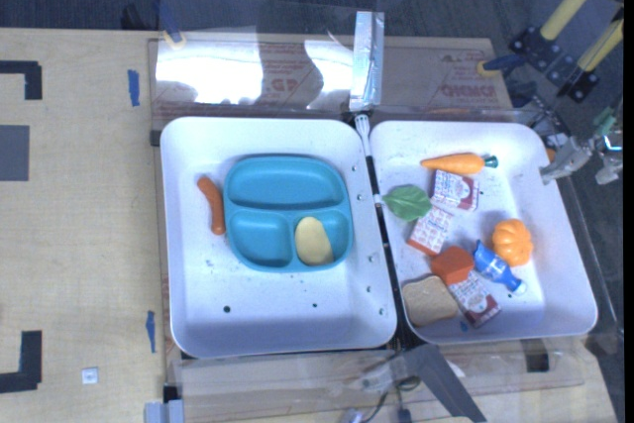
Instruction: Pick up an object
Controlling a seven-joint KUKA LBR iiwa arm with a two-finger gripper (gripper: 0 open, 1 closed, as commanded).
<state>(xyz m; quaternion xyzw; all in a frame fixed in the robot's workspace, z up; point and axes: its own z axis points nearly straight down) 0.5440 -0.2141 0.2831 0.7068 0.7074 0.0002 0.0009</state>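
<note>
Beside right bin (570, 243) rim, pincer (567, 160) state unclear, carrot (454, 163) near far edge

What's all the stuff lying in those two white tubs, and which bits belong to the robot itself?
White bins: 2, side by side; left bin, right bin.
Divided tray: 1, blue, middle of the left bin.
Oval piece: 1, yellow, in the tray's lower right compartment.
Sausage: 1, orange-brown, left of the tray.
Carrot: 1, orange, top of the right bin.
Leaf: 1, green, right bin's left side.
Small cartons: 2, white and red, centre right bin.
Pumpkin: 1, orange, right side.
Red block: 1, lower centre.
Bread slice: 1, brown, bottom left of the right bin.
Blue bottle: 1, beside the pumpkin.
Tool: 1, grey, at the right bin's upper right rim.
</note>
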